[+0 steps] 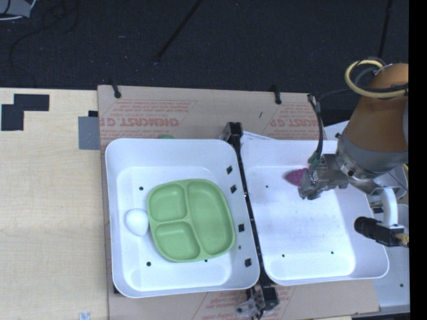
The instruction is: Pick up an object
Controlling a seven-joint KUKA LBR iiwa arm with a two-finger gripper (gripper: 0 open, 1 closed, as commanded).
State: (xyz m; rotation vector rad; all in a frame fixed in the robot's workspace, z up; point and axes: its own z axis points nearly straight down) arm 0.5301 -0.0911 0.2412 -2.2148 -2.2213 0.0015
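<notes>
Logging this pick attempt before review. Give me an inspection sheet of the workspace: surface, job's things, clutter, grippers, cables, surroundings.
Surface: two white bins side by side, left bin and right bin, on a cardboard sheet.
Job's things: green divided plate and white ball in the left bin, touching; small magenta object in the right bin.
Clutter: nothing seen.
Grippers: gripper low in the right bin beside the magenta object; grasp unclear.
Cables: yellow loop on the arm; dark cables on the floor.
Surroundings: wooden benchtop, dark floor.
</notes>
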